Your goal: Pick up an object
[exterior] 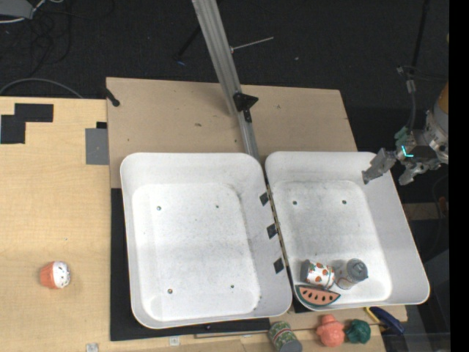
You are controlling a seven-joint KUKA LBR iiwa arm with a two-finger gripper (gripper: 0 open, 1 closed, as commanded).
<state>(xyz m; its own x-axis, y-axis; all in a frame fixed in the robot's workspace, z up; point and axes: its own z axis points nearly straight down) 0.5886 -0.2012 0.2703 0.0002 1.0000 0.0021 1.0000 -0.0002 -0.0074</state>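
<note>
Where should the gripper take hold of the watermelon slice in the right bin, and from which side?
Grip the watermelon slice across its thin flat body, probably from above and the bin's open middle. It lies against the right bin's near wall, with a small white toy close behind, so side approaches look crowded.

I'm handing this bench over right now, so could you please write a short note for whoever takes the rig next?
Tool: at the right bin's upper right rim, nothing seen between its fingers; I cannot tell whether they are open or shut.
Things in the right bin, near its bottom left corner: a white toy with red spots, a grey round piece, a watermelon slice on the lower rim.
Off the bins: a small orange and white ball on the wooden board at left; a pink toy, a green toy and a small can below the right bin.
Done: nothing picked yet.
Left: the whole pick.
</note>
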